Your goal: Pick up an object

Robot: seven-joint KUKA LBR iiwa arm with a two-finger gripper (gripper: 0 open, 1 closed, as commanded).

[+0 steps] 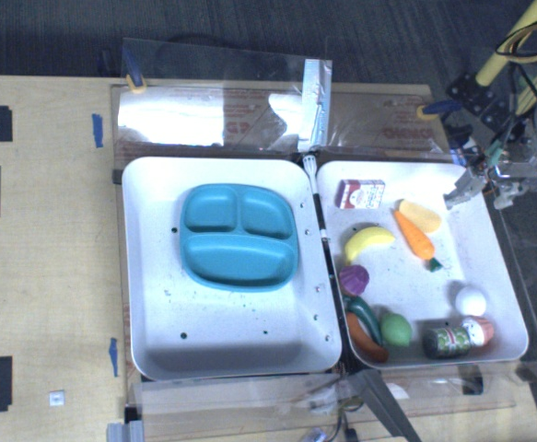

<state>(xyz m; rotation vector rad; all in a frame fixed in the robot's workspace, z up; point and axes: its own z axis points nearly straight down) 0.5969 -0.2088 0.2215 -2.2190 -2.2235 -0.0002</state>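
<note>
Pale wooden tabletop [47,274] carries two white bins side by side; dark floor beyond at 12 o'clock. Left bin [157,339] holds a blue divided plate [239,235]. Right bin [503,274] holds all the candidates: small red-and-white carton [359,194] at its 11 o'clock, banana [368,241] and carrot [414,233] near centre, yellow piece [422,215] touching the carrot's top, purple item [354,278] below the banana, white ball [471,301] and a dark can [449,339] toward 5 o'clock, green ball [396,330] and a red-green vegetable [364,328] at 7 o'clock.

Gripper [471,188] hangs at the right bin's 1 o'clock corner, over the rim. You won't get its state from this: cables and blur hide it, so I cannot tell, though nothing looks carried.

Progress: nothing lifted. Every object lies on the bin floor. Left for you: choose a target, descend, close, raise. Carrot and yellow piece lie nearest.
</note>
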